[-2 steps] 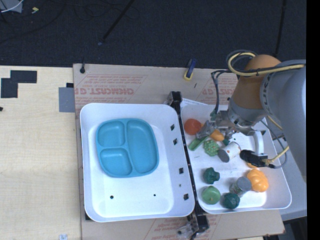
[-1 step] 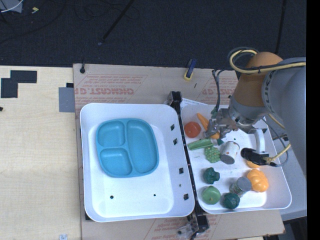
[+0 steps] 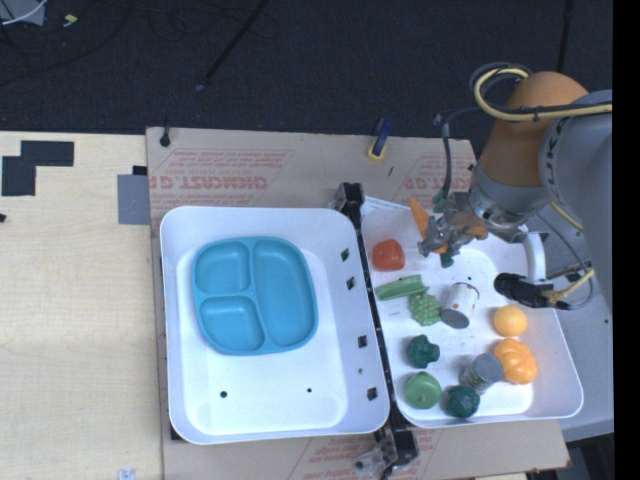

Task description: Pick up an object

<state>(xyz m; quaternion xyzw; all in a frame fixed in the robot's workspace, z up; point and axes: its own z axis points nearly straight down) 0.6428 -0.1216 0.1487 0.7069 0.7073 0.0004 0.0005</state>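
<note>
The gripper (image 3: 441,236) hangs over the upper part of the right bin (image 3: 560,393), just right of the red toy (image 3: 388,256) that lies near the bin's top left corner. Whether its fingers are apart or together cannot be told from this slanted view, and nothing is seen between them. The grey arm (image 3: 560,163) with its orange band (image 3: 525,133) reaches in above the bin's upper right side.

Taking the red toy as the landmark: a thin orange piece (image 3: 417,211) lies just above and to its right, near the gripper. A green stick-like item (image 3: 399,289) lies just below it, with a bumpy green object (image 3: 424,309) touching that item's lower right end. A small white and grey cup (image 3: 458,302) lies on its side to the lower right, beside the bumpy green object. Further down sit a dark green toy (image 3: 421,350), a light green round item (image 3: 421,389) and a dark teal round one (image 3: 461,401). Far to the lower right are a yellow ball (image 3: 509,321), an orange toy (image 3: 516,360) and a grey can (image 3: 484,370) touching it.

Well to the left of the red toy, the left bin (image 3: 190,388) holds a blue divided tray (image 3: 255,295).
</note>
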